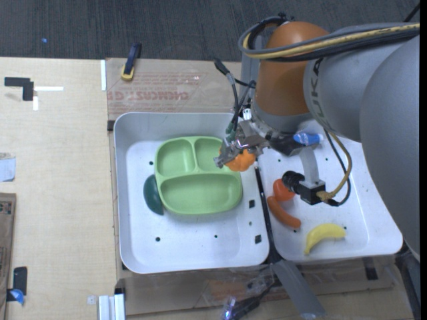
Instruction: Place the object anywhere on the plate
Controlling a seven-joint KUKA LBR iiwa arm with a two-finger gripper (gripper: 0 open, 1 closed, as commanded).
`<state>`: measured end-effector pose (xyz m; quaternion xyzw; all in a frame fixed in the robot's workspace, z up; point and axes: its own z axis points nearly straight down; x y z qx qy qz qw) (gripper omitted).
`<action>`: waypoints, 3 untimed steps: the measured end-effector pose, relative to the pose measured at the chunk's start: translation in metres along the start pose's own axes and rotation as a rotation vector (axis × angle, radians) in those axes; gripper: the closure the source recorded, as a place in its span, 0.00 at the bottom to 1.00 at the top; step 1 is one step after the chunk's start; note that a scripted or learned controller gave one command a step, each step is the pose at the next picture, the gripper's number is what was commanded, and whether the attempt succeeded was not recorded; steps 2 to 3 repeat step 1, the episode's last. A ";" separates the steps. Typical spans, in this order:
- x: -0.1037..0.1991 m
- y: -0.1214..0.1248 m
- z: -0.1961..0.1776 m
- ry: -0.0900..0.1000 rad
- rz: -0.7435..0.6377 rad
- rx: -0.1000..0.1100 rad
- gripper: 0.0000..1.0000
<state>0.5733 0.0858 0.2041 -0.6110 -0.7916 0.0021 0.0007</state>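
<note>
On the bench we see two white bins side by side. In the left bin (133,239) lies a green divided plate (197,175); at its right edge our gripper (235,153) holds a small orange object (241,160) between narrowly closed fingers. A banana (323,236) lies near the right bin's front edge.

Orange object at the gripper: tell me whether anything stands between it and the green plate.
Nothing visible does. The orange object sits at the gripper, right at the right edge of the green plate in the left bin. The plate's compartments lie open beside it; the dark green item lies on the plate's far left side.
</note>
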 end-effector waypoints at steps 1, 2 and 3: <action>0.000 0.000 0.000 0.000 0.000 -0.001 0.00; 0.000 0.000 0.000 0.000 0.000 -0.001 0.00; 0.000 0.000 0.000 0.000 0.000 -0.001 0.00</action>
